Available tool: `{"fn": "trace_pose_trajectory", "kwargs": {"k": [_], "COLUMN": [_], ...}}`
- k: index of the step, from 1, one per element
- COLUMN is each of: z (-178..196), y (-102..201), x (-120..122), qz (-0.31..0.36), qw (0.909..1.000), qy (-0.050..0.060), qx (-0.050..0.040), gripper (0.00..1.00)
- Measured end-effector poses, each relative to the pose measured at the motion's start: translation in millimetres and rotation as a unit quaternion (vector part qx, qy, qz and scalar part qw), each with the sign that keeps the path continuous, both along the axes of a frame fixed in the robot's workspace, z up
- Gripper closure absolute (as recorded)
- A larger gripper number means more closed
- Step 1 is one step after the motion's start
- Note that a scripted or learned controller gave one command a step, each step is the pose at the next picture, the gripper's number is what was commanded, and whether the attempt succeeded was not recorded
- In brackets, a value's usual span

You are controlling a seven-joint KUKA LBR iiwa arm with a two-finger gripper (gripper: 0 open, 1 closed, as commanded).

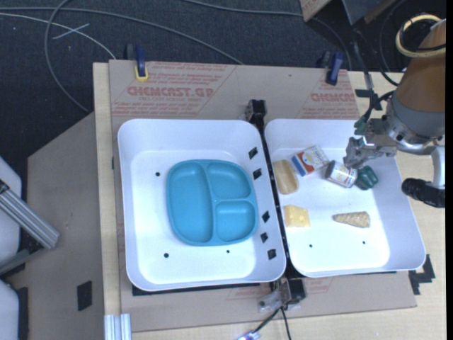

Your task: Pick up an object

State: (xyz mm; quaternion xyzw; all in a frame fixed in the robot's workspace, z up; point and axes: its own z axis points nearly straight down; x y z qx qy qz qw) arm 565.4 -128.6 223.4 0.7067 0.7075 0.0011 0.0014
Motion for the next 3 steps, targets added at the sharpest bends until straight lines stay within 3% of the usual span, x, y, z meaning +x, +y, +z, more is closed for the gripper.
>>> {"fn": "trace_pose_trajectory", "kwargs": {"k": [1,3], "z": [2.0,-9.9], "y": [45.8,160.4], "x": [22.6,44.9], "qz": [0.003,0.002], "qw": [1.0000,1.0000], "qy": [0.000,0.001], "qx": [0.0011,0.0008], "gripper": [1.00,1.00]}}
